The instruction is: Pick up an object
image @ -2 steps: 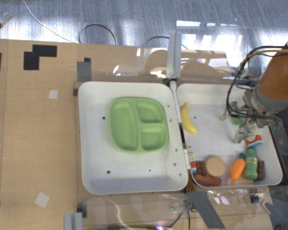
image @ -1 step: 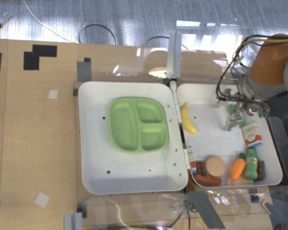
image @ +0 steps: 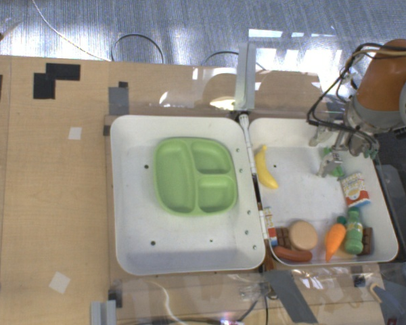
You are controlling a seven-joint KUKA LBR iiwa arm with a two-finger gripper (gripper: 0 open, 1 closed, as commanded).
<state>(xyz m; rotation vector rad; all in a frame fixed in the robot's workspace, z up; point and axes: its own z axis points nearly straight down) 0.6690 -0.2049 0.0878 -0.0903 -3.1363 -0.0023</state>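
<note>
My gripper [image: 330,161] hangs low over the far right part of the right bin [image: 294,181], below the arm's orange band. A small green thing [image: 337,170] shows at its tip, and I cannot tell whether it is gripped. Just in front of the gripper lies a white and red packet [image: 354,187]. A yellow banana [image: 265,168] lies by the bin's left wall. Along the near side sit an orange carrot [image: 334,239], a green bottle [image: 354,234], a round tan bun [image: 303,235] and a red sausage [image: 293,254].
The left bin [image: 132,235] holds a green divided plate [image: 195,176]. A raised divider [image: 250,175] separates the two bins. A brown bar [image: 369,240] lies at the right bin's near right corner. Black cables [image: 328,97] loop beside the wrist.
</note>
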